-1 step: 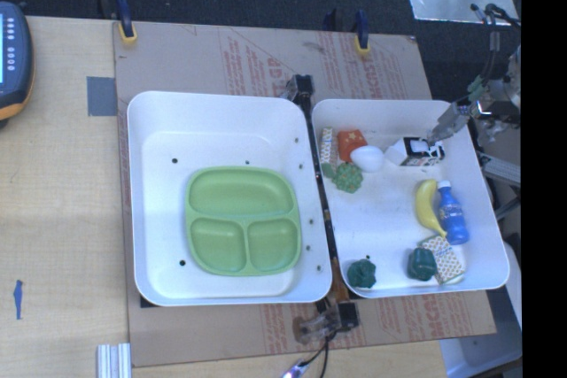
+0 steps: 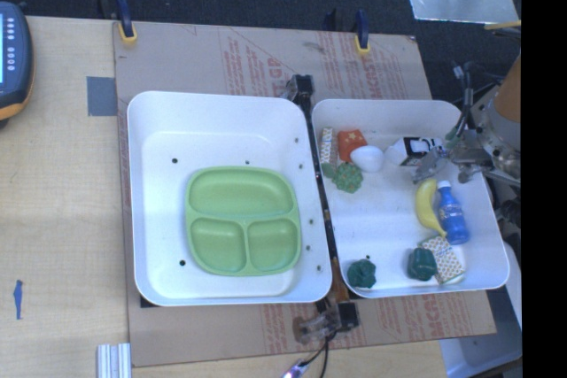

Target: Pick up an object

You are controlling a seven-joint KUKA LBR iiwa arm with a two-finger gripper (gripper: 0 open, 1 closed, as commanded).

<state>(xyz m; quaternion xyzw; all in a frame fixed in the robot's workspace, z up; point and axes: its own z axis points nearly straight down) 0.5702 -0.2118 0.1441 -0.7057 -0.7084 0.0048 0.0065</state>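
1. The gripper (image 2: 443, 162) hangs over the upper right of the right bin (image 2: 390, 230), just above the top end of the banana (image 2: 428, 206). The metal there is a tangle at this slant, and I cannot tell whether the fingers are apart or together; nothing is seen held between them.
2. No one thing is named to be picked. Judging by where the gripper sits, the banana and the blue bottle (image 2: 453, 215) touching its right side are the likeliest candidates.
3. The banana lies flat near the bin's right wall, its long axis running roughly top to bottom of the view with a slight curve. The bottle lies alongside it, cap end up toward the gripper.
4. The other things look scattered as if tipped in: a white egg-like ball (image 2: 367, 158) beside an orange block (image 2: 352, 142), a green broccoli piece (image 2: 347, 178) below them, and two dark green lumps (image 2: 361, 273) along the near edge.
5. The left bin (image 2: 151, 190) on the desk (image 2: 53, 217) carries a green divided plate (image 2: 242, 219), lying flat in the middle.
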